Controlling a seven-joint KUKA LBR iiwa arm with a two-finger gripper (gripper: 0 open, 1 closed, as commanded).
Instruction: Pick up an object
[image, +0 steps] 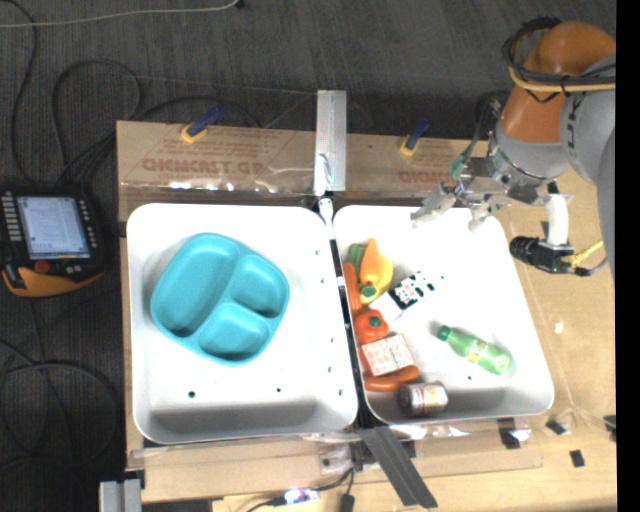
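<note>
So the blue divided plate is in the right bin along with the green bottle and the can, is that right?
Not quite. The camera view shows the blue divided plate alone in the left bin. The green bottle and the can are indeed in the right bin, near its front edge.

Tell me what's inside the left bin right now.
The left bin holds one thing: a turquoise divided plate with three compartments, lying flat toward the bin's far side. Whatever sits under the plate is covered.
</note>
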